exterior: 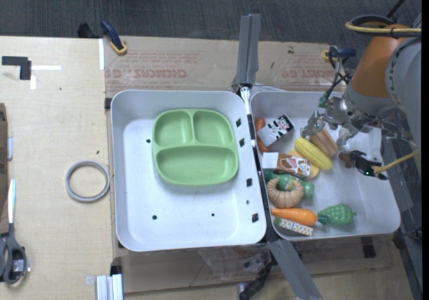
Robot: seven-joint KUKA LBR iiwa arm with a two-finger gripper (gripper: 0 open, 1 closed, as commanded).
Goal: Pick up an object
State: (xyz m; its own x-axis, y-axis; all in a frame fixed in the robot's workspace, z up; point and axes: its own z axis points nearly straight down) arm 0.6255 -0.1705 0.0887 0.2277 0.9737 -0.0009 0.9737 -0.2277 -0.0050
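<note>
Here the arm [385,67] reaches in from the right, its orange band above the wrist, and the gripper [328,128] hangs low over the upper middle of the right bin [375,215]. Its metal fingers [314,124] look spread apart, one on each side of a small brownish thing [324,139] that may be a bread roll, though the view is too cluttered there to say whether they touch it. Nothing is clearly clasped between them.

Just below and left of the gripper lies a yellow corn cob [314,153], tilted, touching the brownish thing. Further left, near the bin's wall, stands a small black-and-white carton [275,129]. Beneath the corn is a flat snack packet [294,165] with red and white print. Below that sits a small tan pumpkin [285,191] with a green piece just beside it. A carrot [295,215] lies across the lower part of the bin, and a green bumpy vegetable [336,215] lies near its right end.

The left bin [134,225] holds a green divided plate [195,146] in its upper half. Out on the bench [47,124], left of the bins, lie a grey ring of tape [87,180] and a pair of scissors [12,255].
</note>
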